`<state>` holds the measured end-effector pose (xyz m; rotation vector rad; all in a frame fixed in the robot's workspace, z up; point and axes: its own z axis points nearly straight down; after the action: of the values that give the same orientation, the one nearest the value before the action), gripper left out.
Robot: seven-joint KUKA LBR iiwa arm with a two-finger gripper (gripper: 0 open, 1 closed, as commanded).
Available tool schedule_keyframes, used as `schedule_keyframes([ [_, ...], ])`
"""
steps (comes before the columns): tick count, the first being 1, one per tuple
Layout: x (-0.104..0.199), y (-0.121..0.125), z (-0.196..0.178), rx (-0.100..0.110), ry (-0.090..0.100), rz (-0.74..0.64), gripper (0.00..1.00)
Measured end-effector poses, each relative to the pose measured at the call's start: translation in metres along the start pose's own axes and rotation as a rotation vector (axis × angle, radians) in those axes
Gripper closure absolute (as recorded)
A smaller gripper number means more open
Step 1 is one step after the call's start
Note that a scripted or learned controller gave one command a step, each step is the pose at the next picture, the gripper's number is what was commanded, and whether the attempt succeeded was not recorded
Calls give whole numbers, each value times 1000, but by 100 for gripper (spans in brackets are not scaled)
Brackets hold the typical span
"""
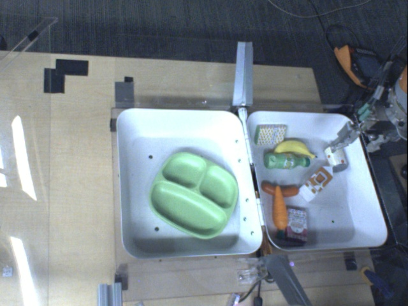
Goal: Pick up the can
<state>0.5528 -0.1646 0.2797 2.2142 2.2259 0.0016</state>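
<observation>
End effector above the right bin, can at the bin's near edge

We see the end effector (336,157) reaching in from the right over the right bin (357,234), a shallow white tray with rounded corners and a smooth, matte floor. Whether it is wide or narrow we cannot tell, and nothing shows between its tips.

Just below and left of the end effector lies a small flat carton (317,183), white with brown print, tilted on the bin floor. Left of the end effector sits a green plastic bottle (287,161) on its side, rounded and glossy, with a curved yellow banana (294,148) touching it on the far side. Beyond those, further left and up, is a small square pad (271,134) with a speckled, mesh-like face.

The can (296,224) lies well below and to the left of the end effector, near the bin's front wall: a short cylinder with a dark red printed label. Just beside it are a tapering orange carrot (279,210) and a reddish sausage-shaped piece (281,189) crossing the carrot's upper end.

Far to the left, in the left bin (137,145), rests a smooth pale green moulded plate (194,193) with three rounded compartments. Both bins stand on a light wood-grain surface (64,190)
</observation>
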Motion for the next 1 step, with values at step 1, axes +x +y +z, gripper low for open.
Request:
schedule_keyframes([
  [1,-33,35,121,1,1,-63,0],
])
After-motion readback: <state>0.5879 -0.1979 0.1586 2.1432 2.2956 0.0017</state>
